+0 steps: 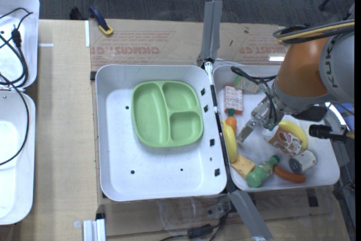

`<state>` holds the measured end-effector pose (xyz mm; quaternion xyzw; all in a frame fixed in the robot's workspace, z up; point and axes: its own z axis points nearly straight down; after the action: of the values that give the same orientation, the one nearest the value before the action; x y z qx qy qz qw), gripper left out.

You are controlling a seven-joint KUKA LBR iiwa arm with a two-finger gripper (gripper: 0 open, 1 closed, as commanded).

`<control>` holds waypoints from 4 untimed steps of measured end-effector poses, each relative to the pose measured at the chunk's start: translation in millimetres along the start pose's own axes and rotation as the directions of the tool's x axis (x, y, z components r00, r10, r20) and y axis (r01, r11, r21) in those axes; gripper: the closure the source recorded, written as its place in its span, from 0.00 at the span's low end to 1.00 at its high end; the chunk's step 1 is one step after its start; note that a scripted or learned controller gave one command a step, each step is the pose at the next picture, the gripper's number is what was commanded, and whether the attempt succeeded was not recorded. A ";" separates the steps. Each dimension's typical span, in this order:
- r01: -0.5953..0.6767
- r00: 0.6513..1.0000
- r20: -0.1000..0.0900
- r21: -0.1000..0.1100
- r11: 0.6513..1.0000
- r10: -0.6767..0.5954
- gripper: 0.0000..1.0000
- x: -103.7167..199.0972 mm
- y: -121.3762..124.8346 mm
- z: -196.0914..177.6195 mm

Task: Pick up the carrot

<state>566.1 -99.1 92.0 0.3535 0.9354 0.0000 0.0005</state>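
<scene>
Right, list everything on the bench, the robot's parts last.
Bins: two, white, side by side; left bin, right bin.
Divided plate: one, green, left bin.
Carrot: one, orange, right bin, near the divider.
Banana: one, yellow, below the carrot.
Bottle: one, green, front of right bin.
Sausage: one, reddish-orange, front right.
Packet: one, red and white, rear of right bin.
Clamp: one, blue and yellow, behind the bins.
Arm: one, grey and orange, from the right.
Tool: one, metallic, over the right bin.
</scene>
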 end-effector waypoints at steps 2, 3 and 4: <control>0.370 0.929 -0.001 0.000 0.929 -0.370 0.00 55.1 54.7 -160.9; 0.663 0.748 -0.001 -0.001 0.748 -0.663 0.00 113.0 74.1 -99.1; 0.959 0.284 0.002 -0.002 0.284 -0.959 0.00 137.5 100.6 -99.9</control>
<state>529.5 67.3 191.8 -0.2764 0.9610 0.0007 0.0014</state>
